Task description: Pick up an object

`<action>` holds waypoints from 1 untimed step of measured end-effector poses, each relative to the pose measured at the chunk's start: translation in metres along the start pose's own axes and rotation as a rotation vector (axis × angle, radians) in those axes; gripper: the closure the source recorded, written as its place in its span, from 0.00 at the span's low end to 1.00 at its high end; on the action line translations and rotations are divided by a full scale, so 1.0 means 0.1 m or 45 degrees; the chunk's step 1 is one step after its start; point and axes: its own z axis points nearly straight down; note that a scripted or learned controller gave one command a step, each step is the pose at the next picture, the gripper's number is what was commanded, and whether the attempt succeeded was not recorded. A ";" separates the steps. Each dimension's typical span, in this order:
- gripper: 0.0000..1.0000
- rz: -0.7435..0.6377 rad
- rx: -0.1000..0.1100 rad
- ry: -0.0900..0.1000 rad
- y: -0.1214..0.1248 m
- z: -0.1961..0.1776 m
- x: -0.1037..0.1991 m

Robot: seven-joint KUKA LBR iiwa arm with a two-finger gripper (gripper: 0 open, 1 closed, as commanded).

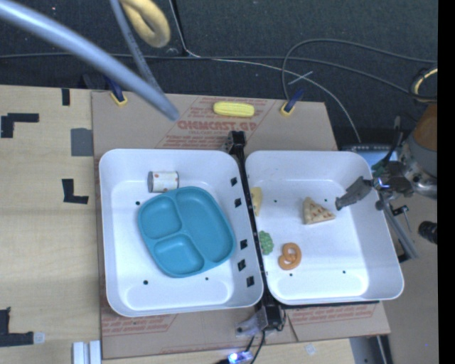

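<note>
Overhead pole: grey tube (85,46) crossing the top left on a slant, blurred and closest to the lens, with a yellowish blob (147,20) beside its upper end.
Bench: cardboard sheet (206,121) under two white bins set side by side, their inner rims touching.
Left bin: white tray (117,284) holding a blue divided plate (186,230) with three compartments, lying slightly askew.
Small cylinder: pale roll (163,180) on its side, just beside the plate's upper left edge.
Right bin: white tray (377,284) holding four small pieces of toy food.
Wedge: tan triangular slice (316,212), near the bin's middle, closest of the four to the fingers.
Pretzel: orange-brown twist (290,256), below and left of the wedge.
Green piece: small leafy lump (265,242) against the left wall.
Pale yellow piece: sliver (255,200) at the same wall, above the green lump.
Yellow item: banana-like shape (234,109) on the cardboard, behind the bins.
Gripper: dark two-finger hand (346,199) over the right bin's upper right, just beside the wedge but apart from it; nothing sits between its fingers, and how wide they stand cannot be told.
Arm: grey body with orange band (426,131) at the right edge.
</note>
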 end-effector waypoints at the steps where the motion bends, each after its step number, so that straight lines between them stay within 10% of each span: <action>1: 0.00 -0.005 -0.015 -0.004 0.02 -0.07 0.01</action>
